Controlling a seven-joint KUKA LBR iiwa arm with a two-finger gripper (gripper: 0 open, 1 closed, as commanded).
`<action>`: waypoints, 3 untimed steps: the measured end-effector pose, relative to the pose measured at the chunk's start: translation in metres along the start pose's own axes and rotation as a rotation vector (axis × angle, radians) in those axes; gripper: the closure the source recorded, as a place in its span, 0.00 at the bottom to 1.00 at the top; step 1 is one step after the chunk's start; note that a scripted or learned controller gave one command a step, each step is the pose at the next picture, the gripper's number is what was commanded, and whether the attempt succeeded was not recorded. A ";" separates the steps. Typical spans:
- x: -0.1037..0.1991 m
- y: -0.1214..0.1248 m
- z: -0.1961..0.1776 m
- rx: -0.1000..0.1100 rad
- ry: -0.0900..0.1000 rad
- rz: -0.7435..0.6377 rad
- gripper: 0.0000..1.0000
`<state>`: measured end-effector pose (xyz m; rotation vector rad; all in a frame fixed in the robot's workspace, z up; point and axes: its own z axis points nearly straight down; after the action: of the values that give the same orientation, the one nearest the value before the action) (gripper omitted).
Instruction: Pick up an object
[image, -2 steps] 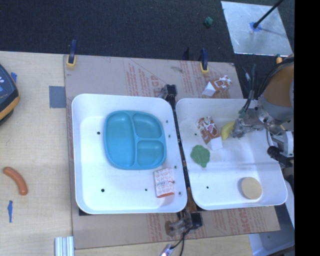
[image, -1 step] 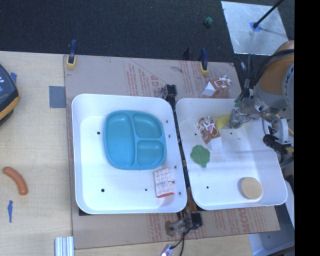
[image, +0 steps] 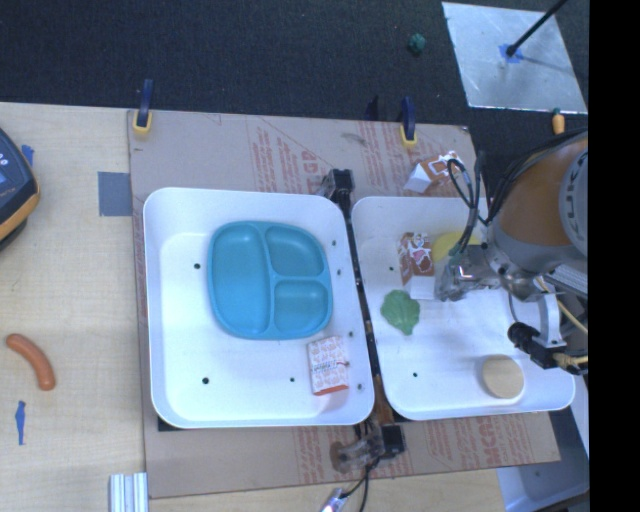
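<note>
The gripper (image: 448, 284) hangs low over the right bin (image: 440, 395), near its middle, reaching in from the right. Just left of it lies a green leafy toy (image: 401, 312). A red and white packet (image: 415, 255) sits beside a yellow object (image: 447, 243) directly behind the gripper. A round tan piece (image: 502, 377) rests at the bin's front right. In the left bin (image: 175, 390) lie a blue divided plate (image: 270, 279) and a small red and white packet (image: 328, 364).
A toy sausage (image: 32, 360) lies on the bench at far left, beside a dark device (image: 12, 190) at the left edge. Another small packet (image: 432, 172) sits behind the right bin. Clamps hold the cardboard at the back.
</note>
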<state>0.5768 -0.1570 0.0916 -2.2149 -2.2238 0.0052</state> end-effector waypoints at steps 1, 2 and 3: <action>-0.019 0.073 -0.004 -0.002 0.001 -0.001 0.00; -0.056 0.058 -0.024 -0.004 0.000 0.002 0.00; -0.012 0.074 -0.001 0.000 0.001 -0.002 0.00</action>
<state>0.6511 -0.1691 0.0918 -2.2122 -2.2254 0.0039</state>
